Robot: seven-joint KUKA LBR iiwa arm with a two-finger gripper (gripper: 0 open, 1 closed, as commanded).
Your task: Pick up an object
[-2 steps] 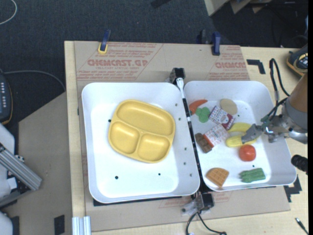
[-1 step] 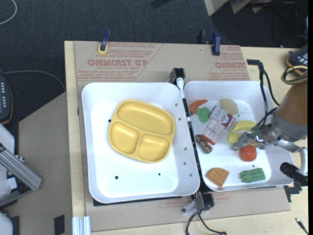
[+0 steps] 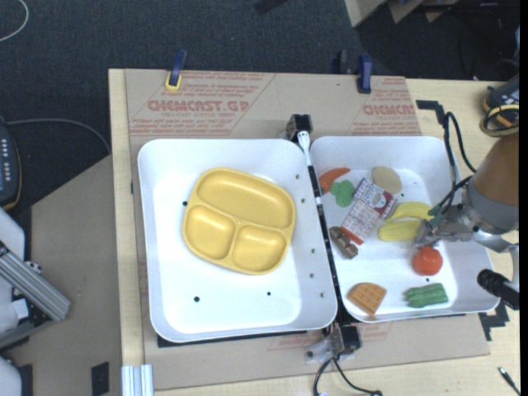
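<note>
The right bin [image 3: 388, 147] holds several small toy foods. A red tomato [image 3: 427, 261] lies near its right side, with a yellow banana [image 3: 403, 223] just up and left of it. My gripper [image 3: 429, 236] hangs low over the bin between the banana's right end and the tomato, right above the tomato. The arm [image 3: 497, 190] comes in from the right edge. I see nothing lifted off the bin floor.
The right bin also holds a red-and-white packet [image 3: 367, 207], an orange piece [image 3: 333, 176], a green piece [image 3: 342, 193], a beige disc [image 3: 385, 178], a brown item [image 3: 343, 242], a waffle [image 3: 367, 297] and a green pickle [image 3: 426, 295]. A yellow divided plate [image 3: 238, 219] lies in the left bin [image 3: 165, 254].
</note>
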